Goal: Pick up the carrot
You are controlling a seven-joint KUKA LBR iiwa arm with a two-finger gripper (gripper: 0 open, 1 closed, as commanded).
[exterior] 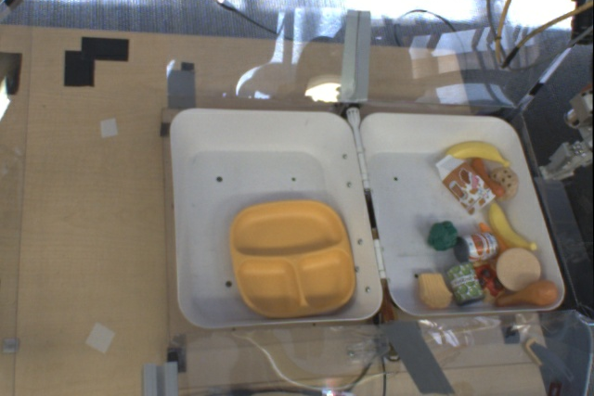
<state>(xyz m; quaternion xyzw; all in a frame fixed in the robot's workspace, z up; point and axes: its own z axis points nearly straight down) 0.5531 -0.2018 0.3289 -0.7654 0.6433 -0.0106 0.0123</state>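
The carrot [486,178] is a short orange piece in the right bin [404,199]. It lies near the bin's far right corner, wedged between a printed snack packet [466,189] and a brown cookie [504,180]. A yellow banana [475,150] curves just behind it.
Along the right bin's right and front sides lie a second banana [510,228], a green broccoli [443,235], a small can [481,246], a green tin [464,284], a bread chunk [432,290], a tan disc [517,269] and an orange gourd [532,294]. The left bin [200,190] holds a yellow divided plate [292,257].
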